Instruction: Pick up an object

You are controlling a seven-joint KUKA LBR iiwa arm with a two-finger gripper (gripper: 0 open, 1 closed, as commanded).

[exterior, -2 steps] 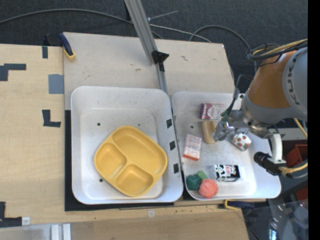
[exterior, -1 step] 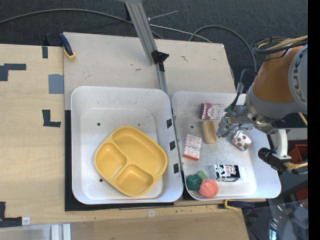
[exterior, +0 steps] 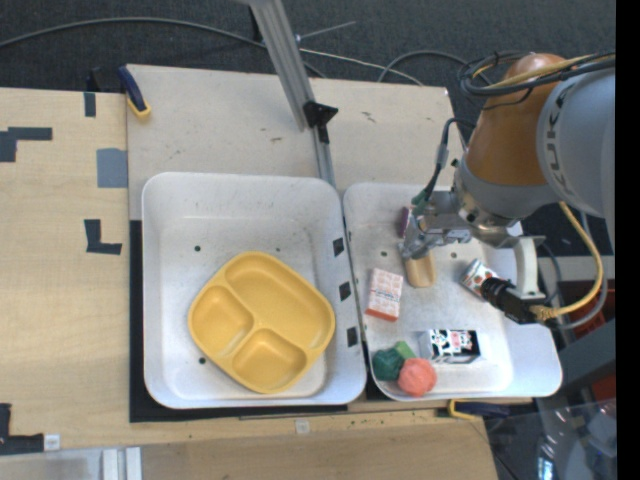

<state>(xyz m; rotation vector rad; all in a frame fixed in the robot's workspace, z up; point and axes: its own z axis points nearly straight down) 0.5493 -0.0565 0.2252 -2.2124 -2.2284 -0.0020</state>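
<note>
One tan block [exterior: 420, 271] sits in the right bin [exterior: 520, 368] under the end effector [exterior: 424, 240].
Whether the end effector grips it — cannot tell; nearby lie a small carton [exterior: 384, 294] and black-and-white box [exterior: 455, 345] — left bin [exterior: 170, 268] holds a yellow tray [exterior: 262, 320].

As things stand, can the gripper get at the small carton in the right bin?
Probably yes. The carton lies flat on bare bin floor, apart from the tan block and the green and red toys. The gripper hangs just above and to its right, with nothing between.
</note>
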